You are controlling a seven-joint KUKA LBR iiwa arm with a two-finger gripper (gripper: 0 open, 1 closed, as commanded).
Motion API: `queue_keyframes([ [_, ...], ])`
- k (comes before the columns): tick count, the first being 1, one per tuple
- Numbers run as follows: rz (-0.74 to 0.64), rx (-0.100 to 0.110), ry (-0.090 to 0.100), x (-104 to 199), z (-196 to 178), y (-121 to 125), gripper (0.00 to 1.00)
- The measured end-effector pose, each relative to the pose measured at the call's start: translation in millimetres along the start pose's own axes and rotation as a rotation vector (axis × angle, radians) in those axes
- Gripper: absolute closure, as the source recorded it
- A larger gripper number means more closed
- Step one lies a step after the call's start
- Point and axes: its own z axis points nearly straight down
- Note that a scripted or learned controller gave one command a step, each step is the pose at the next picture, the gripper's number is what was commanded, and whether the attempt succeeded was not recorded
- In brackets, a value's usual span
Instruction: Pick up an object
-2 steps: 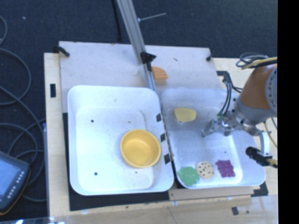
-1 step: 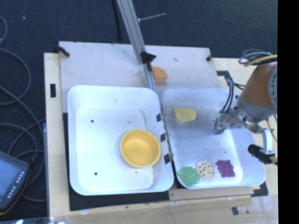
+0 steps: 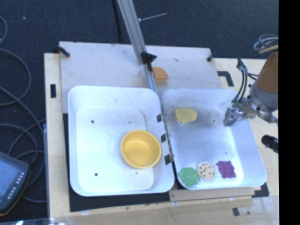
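The right bin (image 3: 243, 144) holds a pale yellow flat piece (image 3: 185, 115) near its back left. Along its front edge lie a green leafy piece (image 3: 189, 176), a tan spotted cookie (image 3: 205, 170) and a purple grape bunch (image 3: 226, 168). A yellow bowl (image 3: 140, 148) sits in the left bin (image 3: 93, 125). My gripper (image 3: 230, 117) hangs over the right bin's back right part, away from all the pieces, with nothing seen between its fingers.
An orange object (image 3: 160, 74) lies on the board behind the bins, beside a slanted metal rail (image 3: 133, 27). Cables hang near the arm at the right. A divider edge (image 3: 164, 135) separates the two bins.
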Motion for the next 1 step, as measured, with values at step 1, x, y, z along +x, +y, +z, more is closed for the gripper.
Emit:
queue_keyframes([
  [1,-0.002,-0.002,-0.001,-7.6,-62.7,-1.5,1.00],
])
